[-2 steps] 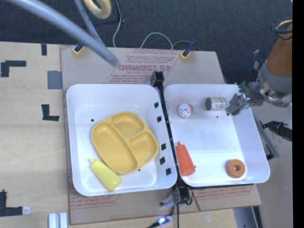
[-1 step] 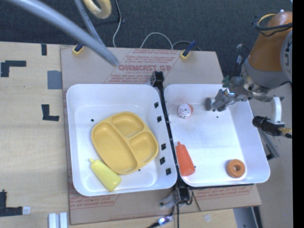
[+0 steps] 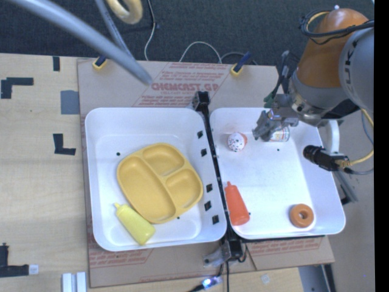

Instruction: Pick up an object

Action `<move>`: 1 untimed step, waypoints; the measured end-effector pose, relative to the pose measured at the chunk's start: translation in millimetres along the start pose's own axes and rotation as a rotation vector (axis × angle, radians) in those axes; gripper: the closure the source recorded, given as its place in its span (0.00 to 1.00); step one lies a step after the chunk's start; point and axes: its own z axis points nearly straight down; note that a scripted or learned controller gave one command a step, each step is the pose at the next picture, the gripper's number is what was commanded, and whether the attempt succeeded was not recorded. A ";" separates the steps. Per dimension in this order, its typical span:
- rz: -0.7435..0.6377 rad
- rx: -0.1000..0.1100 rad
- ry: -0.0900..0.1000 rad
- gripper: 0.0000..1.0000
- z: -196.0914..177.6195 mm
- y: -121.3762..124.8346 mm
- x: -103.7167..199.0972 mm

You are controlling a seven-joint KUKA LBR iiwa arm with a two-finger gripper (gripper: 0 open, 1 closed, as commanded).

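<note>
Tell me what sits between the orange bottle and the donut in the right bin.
Nothing: bare white bin floor between the orange bottle and donut, per the camera view.

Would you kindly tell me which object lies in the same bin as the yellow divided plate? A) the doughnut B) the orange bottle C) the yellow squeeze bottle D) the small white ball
C: the yellow squeeze bottle lies by the yellow divided plate in the left bin, while the other three sit in the right bin.
</note>
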 end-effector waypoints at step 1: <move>0.000 0.001 0.000 1.00 -3.7 2.3 47.3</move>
